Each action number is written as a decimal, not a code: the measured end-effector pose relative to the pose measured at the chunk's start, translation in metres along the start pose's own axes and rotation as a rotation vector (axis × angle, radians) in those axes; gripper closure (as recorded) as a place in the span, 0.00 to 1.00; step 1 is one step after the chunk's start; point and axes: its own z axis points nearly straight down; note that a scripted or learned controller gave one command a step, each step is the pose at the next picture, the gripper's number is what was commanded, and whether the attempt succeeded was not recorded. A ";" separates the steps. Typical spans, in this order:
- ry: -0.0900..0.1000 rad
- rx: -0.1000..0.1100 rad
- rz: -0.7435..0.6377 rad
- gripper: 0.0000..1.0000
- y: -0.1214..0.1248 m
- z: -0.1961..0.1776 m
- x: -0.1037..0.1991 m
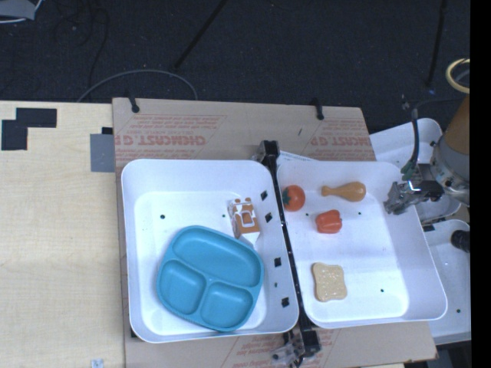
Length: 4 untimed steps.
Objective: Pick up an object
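Four small things lie in the right bin (430, 282), all leftward of the hand (404, 194) at its right rim; nearest is the drumstick (344, 192), its long axis pointing almost straight at the hand; whether the hand is open or closed I cannot tell.

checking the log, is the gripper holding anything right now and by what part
Nothing is held. The gripper sits at the right bin's right edge, apart from the chicken drumstick.
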 end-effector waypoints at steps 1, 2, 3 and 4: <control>0.001 0.001 -0.003 1.00 0.011 -0.011 0.051; 0.002 0.002 -0.004 1.00 0.025 -0.006 0.109; 0.002 0.001 -0.003 1.00 0.028 -0.016 0.159; 0.002 0.004 -0.003 1.00 0.027 -0.017 0.204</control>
